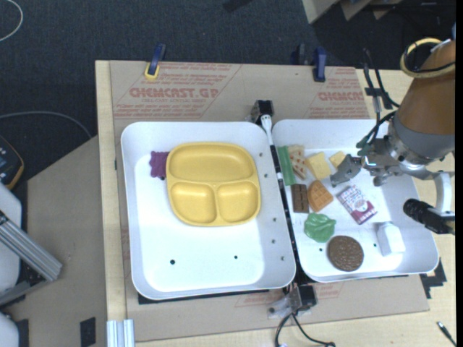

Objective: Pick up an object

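The surface [108,194] carries two shallow white bins side by side. The left bin [145,251] holds a yellow divided tray [213,183] toward its far side, with three compartments: one long one across the far side and two smaller ones nearer. A purple item [158,164] lies touching the tray's left edge.

The right bin [419,255] holds the small objects. Along its left edge lie a green ridged strip [284,166] and a dark brown bar [299,198]. Beside them are a pale yellow wedge [317,165], a small yellow piece [338,158] and an orange-brown slice [319,194]. Nearer the front edge sit a green leafy piece [319,227] and a round brown cookie [345,253]. A small packet with a maroon and white pattern [357,202] lies tilted in the middle, and a white block [390,238] rests near the right edge.

The tool [347,169] sits low over the far middle of the right bin, just beside the small yellow piece and above the packet. Whether its jaws are apart or together cannot be told, and nothing is seen held in it.
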Controlling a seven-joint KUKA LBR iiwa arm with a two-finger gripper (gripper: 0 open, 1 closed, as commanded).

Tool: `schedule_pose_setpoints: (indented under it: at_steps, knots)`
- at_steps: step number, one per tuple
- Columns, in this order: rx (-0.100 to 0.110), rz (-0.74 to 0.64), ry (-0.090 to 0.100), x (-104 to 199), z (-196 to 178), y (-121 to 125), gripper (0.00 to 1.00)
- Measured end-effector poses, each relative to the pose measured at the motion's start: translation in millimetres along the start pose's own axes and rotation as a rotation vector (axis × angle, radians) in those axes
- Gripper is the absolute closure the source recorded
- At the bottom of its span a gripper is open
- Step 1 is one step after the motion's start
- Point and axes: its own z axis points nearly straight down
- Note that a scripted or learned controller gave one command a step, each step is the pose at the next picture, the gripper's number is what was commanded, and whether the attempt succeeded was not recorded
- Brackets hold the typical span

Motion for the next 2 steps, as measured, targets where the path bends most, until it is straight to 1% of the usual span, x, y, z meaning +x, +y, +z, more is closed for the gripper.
schedule_pose_setpoints:
  at_steps: [1, 2]
  knots:
    - [-0.012, -0.002, -0.002, 0, -6, 3, 0.00]
    - [-0.007, -0.002, -0.001, 3, 38, -1, 0.00]
